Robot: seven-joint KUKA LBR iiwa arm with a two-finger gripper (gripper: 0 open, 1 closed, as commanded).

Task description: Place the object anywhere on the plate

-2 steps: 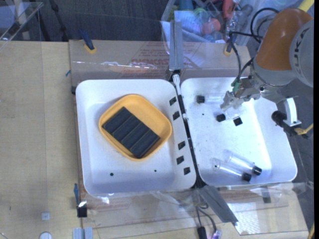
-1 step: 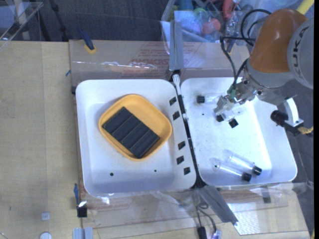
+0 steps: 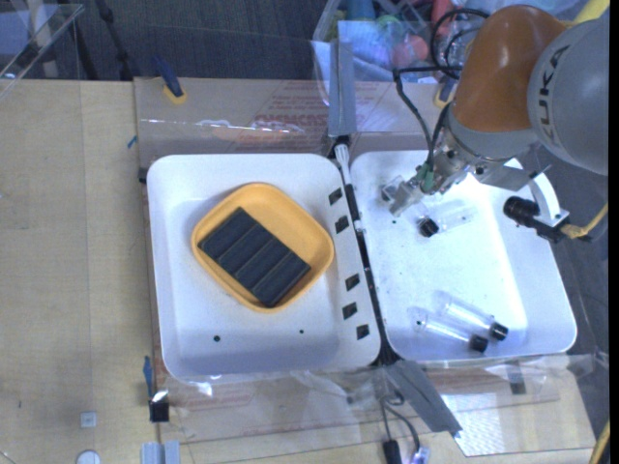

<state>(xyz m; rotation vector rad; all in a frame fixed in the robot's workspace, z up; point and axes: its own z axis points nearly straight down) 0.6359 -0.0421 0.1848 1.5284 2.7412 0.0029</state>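
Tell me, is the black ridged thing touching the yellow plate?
Touching. The camera view shows the black ridged thing lying flat inside the yellow plate, resting on its surface, with the plate's rim around it.

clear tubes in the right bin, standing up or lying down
Lying down: both clear tubes rest lengthwise on the right bin floor.

Plate [image 3: 218, 222] in left bin [image 3: 174, 336], vials [image 3: 459, 319] in right

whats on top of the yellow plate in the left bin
A dark ribbed rectangular pad lies on the yellow plate, covering most of its middle; the plate surface beneath it is hidden. The plate's raised rim shows all round.
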